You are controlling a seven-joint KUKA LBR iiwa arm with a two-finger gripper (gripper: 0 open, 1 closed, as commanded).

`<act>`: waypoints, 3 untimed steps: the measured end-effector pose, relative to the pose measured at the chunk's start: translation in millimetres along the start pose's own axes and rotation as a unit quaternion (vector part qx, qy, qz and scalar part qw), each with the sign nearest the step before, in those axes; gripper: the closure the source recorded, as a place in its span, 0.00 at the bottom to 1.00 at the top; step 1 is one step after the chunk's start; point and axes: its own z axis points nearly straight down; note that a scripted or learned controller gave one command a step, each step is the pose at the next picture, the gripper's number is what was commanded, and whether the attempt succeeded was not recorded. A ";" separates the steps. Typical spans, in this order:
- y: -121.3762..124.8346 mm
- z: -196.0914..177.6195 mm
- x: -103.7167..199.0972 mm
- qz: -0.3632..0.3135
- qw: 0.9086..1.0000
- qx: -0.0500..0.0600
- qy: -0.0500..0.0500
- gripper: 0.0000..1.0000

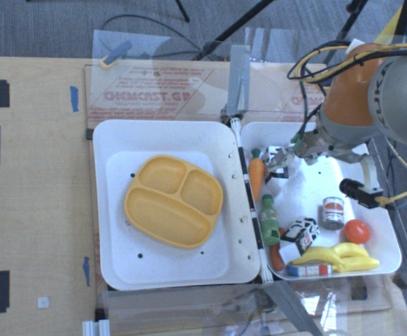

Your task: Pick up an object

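A: What does the left bin (112,208) hold?

B: It holds a yellow plate (173,200) with three compartments, lying flat in the middle.

A: And the right bin (392,254)?

B: Along its left wall lies a carrot (256,176), and below the carrot lies a green bottle (268,220). Near the front there is a small black and white object (303,231), and just below it a yellow banana (338,256). A small can (333,212) stands upright further right, with a red ball (356,231) just beside it.

A: Where is the gripper (282,158)?

B: It hangs over the back left part of the right bin, near the top of the carrot. Nothing is seen between its fingers. If they are apart or together, the picture cannot tell.
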 end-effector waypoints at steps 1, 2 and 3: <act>9.7 9.6 -9.9 -0.018 1.000 0.000 0.005 0.00; 10.3 -2.0 -13.1 -0.017 1.000 -0.001 0.001 1.00; 10.4 -1.5 -12.9 -0.017 1.000 -0.001 0.001 0.00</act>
